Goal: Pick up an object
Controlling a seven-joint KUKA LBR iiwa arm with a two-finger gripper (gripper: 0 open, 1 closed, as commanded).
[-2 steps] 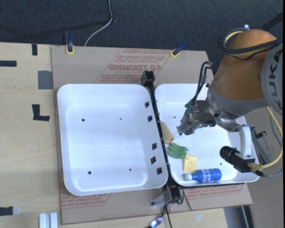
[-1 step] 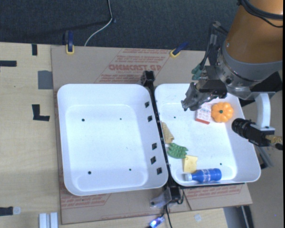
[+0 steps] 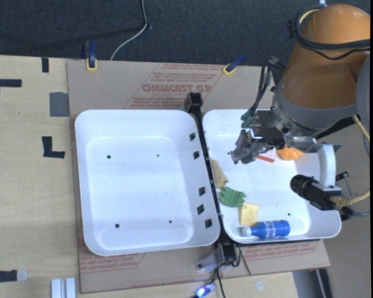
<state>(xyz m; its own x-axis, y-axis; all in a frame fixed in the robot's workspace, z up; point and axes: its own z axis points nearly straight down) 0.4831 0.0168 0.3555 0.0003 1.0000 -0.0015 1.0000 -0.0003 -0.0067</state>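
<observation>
Over the smooth white right bin (image 3: 317, 228), dark metal fingers (image 3: 242, 154), grip state unclear, near glossy blue cylindrical bottle (image 3: 270, 230).

A light wooden bench (image 3: 25, 185) carries a flat brown cardboard sheet (image 3: 168, 89) with red printing, held at its far edge by a blue-and-yellow clamp at the left (image 3: 90, 56) and another at the right (image 3: 234, 64). Two shallow white bins sit side by side on the cardboard, touching: the left bin (image 3: 140, 179) and the right bin (image 3: 270, 191). Black tape marks (image 3: 50, 146) lie on the bare wood left of the cardboard.

A robotics lab: 2 white bins (image 3: 137, 185) clamped on a cardboard-covered bench (image 3: 168, 82), cables trailing.
</observation>
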